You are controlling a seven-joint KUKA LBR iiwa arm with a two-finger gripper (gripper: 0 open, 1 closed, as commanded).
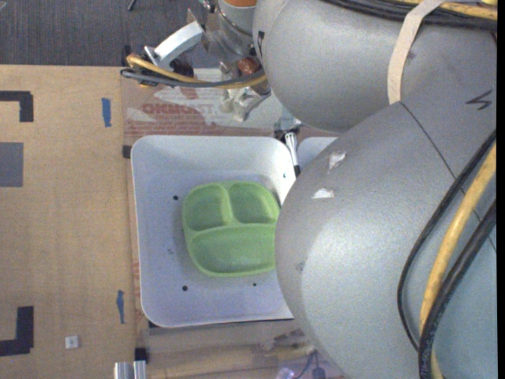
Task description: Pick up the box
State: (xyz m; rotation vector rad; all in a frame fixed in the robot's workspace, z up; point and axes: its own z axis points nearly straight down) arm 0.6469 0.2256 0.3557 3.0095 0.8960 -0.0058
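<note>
A green divided plate (230,229) lies in the white bin (158,212).

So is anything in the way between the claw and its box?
Cannot tell: the arm hides most of the right bin. The gripper hangs over cardboard beyond the left bin, which holds a green divided plate.

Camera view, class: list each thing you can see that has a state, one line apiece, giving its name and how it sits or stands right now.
green divided plate: lying flat, right way up, in the left bin, compartments bare.
left bin: flat on the bench, holding the plate.
right bin: mostly hidden behind the arm.
arm: stretched over the bins, wrist past their far edge.
gripper: beyond the bins, over cardboard; fingers cannot be made out.
</note>
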